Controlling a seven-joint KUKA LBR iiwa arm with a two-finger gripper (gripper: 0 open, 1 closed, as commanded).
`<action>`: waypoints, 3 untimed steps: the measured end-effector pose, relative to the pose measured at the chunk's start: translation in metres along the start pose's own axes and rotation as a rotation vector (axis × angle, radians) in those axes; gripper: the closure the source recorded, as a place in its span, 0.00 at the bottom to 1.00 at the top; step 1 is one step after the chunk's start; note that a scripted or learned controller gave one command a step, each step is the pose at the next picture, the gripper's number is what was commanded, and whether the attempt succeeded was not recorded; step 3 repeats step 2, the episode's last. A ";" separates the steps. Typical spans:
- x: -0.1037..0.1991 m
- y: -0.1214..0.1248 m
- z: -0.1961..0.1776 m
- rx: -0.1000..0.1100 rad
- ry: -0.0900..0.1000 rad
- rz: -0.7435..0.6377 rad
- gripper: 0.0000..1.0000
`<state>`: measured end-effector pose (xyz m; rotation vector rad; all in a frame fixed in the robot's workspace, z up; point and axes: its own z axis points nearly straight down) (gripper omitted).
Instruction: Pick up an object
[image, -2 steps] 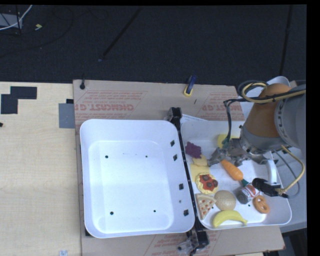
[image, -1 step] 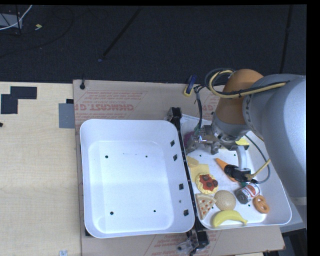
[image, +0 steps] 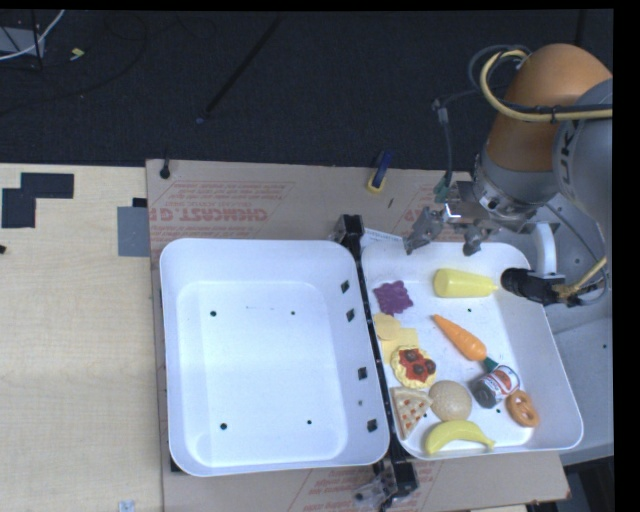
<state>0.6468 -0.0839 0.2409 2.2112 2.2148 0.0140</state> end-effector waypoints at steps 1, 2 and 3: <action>-0.044 -0.095 0.159 0.025 0.005 0.009 0.00; -0.020 -0.021 0.153 0.012 0.002 -0.002 0.00; -0.020 -0.021 0.153 0.012 0.002 -0.002 0.00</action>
